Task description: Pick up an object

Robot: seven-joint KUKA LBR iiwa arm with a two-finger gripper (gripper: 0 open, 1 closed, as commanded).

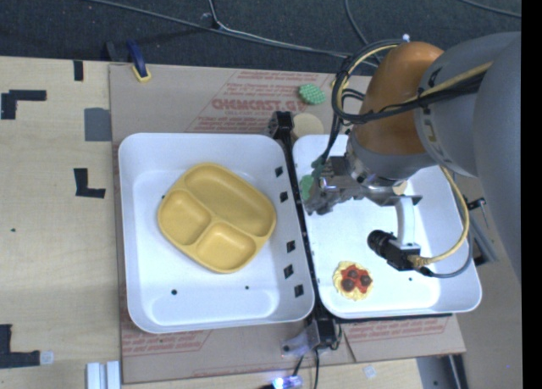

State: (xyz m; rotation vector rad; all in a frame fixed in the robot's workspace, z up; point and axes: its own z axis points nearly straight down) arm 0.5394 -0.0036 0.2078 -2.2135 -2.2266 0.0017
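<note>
Small red-topped pastry [353, 280] in right bin [449, 294], yellow divided tray [217, 217] in left bin [144, 294]; gripper [318, 194] low at right bin's left wall, fingers' state unclear.

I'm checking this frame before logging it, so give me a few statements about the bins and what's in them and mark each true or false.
1. The yellow divided tray lies in the left bin. True.
2. The small pizza toy sits in the left bin. False: it lies in the right bin, near its front edge.
3. The pincer is over the right bin's left side. True.
4. The green object lies inside a bin. False: it rests on the cardboard behind them.
</note>
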